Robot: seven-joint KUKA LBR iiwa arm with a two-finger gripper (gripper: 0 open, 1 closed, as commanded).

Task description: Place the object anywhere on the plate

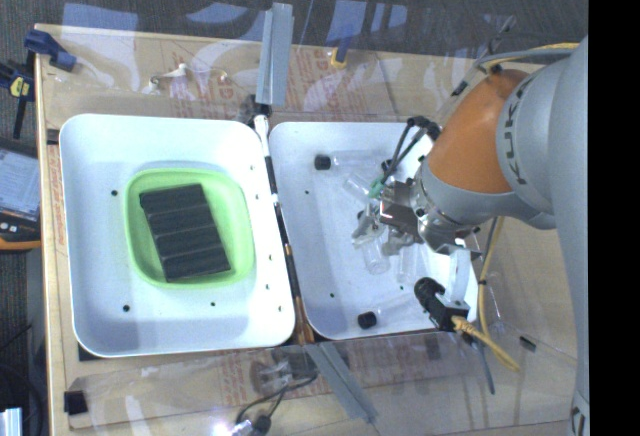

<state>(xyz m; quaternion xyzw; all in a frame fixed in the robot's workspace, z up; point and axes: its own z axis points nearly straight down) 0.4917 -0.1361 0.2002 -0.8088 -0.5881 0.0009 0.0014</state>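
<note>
A green plate lies in the left bin, and a dark ridged rectangular block rests on its middle. My gripper is low over the middle of the right bin, well apart from the plate. Around it lie clear, glassy pieces that are hard to make out against the white floor. Whether anything sits in the gripper cannot be seen. The orange band and grey wrist hide the bin's right side.
Small black knobs stand in the right bin at its far left and near edge. A raised divider separates the two bins. Cables and a black fitting hang by the right bin's near right corner.
</note>
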